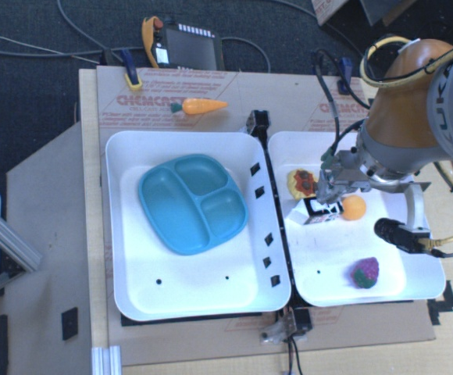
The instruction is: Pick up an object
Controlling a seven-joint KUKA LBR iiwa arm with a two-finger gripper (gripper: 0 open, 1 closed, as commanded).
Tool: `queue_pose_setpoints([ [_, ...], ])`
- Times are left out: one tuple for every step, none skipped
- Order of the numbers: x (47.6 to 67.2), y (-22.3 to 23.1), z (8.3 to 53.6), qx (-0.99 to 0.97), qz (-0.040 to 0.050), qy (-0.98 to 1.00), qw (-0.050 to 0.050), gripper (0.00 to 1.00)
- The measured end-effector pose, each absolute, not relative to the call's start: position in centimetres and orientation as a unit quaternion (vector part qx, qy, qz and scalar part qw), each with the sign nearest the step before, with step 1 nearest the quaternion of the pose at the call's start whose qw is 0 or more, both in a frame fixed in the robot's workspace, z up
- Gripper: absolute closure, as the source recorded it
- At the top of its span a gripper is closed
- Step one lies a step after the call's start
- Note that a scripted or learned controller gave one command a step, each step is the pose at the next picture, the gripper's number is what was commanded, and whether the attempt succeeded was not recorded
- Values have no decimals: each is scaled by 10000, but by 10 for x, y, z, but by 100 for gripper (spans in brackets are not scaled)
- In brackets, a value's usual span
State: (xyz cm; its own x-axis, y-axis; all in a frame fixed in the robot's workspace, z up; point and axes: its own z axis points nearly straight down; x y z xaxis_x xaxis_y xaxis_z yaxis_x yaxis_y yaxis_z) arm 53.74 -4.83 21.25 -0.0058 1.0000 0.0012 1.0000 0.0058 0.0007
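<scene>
Nearest the camera, in the right-hand shallow white bin [320, 287], lies a small purple and green knobbly toy [365, 272] near the front wall. Farther back in the same bin sit a small orange ball [354, 208] and a yellow and red flat toy [301, 183], with the claw [326, 201] low between them, over a black-and-white patch on the bin floor. The grey arm with the orange band [402, 108] covers the claw from above, so I cannot tell how it is set, nor whether anything is in it.

The orange ball, just beside the claw, looks the likeliest pick. It appears light, smooth and round, so it may roll or squirt out under an off-centre squeeze; closing across its widest part should be safest. The purple toy looks soft and bumpy, probably easier to grip. The flat toy sits low and would be awkward to get under.

The black-and-white patch is too small to identify. The left-hand bin [125, 233] holds a blue divided plastic plate [193, 203], and an orange toy carrot [197, 107] lies on the bench [101, 319] behind it.
</scene>
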Motion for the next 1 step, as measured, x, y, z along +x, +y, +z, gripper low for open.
queue_pose_setpoints([
  [558, 9, 208, -7046, -13, -7096, 4, 100],
])
